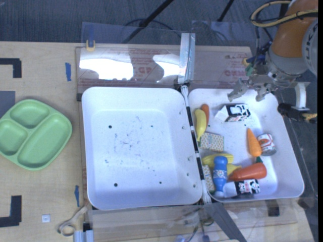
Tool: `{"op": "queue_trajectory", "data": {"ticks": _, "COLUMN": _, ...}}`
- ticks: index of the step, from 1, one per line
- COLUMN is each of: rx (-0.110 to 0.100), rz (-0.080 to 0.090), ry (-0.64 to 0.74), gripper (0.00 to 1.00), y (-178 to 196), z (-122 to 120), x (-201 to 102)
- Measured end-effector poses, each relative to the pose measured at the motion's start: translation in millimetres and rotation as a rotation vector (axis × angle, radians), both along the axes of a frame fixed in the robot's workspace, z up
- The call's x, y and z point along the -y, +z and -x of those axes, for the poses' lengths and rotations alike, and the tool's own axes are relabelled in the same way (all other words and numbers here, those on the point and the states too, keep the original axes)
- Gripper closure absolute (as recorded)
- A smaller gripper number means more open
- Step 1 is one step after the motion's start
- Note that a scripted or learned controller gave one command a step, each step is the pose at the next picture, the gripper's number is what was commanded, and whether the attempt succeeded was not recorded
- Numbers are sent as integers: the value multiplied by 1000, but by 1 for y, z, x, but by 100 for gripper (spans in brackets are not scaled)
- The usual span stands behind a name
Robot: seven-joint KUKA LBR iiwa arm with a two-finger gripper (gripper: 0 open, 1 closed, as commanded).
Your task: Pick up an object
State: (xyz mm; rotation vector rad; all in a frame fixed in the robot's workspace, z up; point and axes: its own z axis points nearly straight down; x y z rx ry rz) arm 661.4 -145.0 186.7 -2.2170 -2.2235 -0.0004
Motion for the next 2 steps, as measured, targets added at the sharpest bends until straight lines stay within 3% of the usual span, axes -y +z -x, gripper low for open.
{"op": "queue_trajectory", "data": {"ticks": 1, "rx": 2, "rz": 2, "ry": -21, "gripper": 0, "y": -91, "z": 50, "x": 33}}
{"op": "queue_trajectory", "data": {"ticks": 2, "rx": 4, "rz": 2, "ry": -23, "gripper": 0, "y": -101, "z": 106, "x": 42}}
